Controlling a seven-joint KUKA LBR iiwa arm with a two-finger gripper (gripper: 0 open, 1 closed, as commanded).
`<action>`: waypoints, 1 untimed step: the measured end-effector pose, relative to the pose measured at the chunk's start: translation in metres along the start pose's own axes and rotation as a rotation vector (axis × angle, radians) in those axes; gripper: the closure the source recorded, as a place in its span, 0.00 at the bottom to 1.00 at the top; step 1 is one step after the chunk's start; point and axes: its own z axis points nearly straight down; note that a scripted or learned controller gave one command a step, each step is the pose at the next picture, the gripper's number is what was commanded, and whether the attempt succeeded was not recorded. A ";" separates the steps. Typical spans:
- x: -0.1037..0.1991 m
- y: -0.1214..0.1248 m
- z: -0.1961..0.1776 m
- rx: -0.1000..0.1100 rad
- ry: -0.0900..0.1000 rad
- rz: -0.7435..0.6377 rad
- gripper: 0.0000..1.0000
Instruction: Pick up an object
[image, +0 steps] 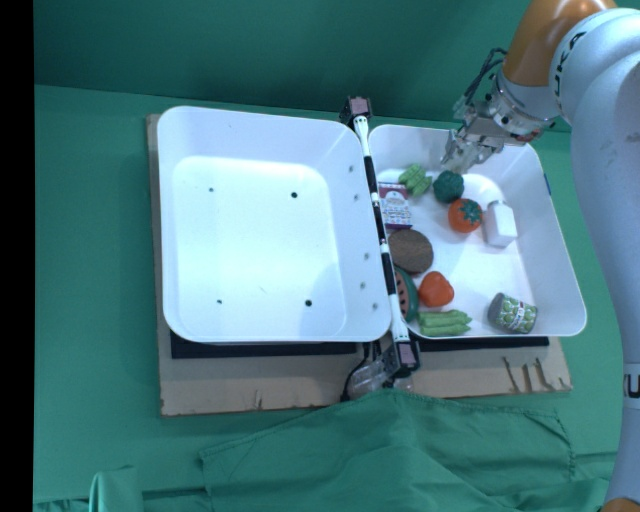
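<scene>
Claw (462, 152) poised over the shallow white plastic right bin's (560, 262) far rim; whether it is spread or closed cannot be told.
Just below it sits a dark green broccoli toy (447, 186); open floor lies beyond the white carton (499, 223).

The grey arm (610, 200) enters from the right and rises along that side, then bends left at the top. An orange band (545, 35) sits above the wrist. From there the wrist slants down and left, ending in the gripper (462, 152), which points downward.
</scene>
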 end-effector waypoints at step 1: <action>-0.001 0.000 0.000 0.001 -0.002 0.001 0.00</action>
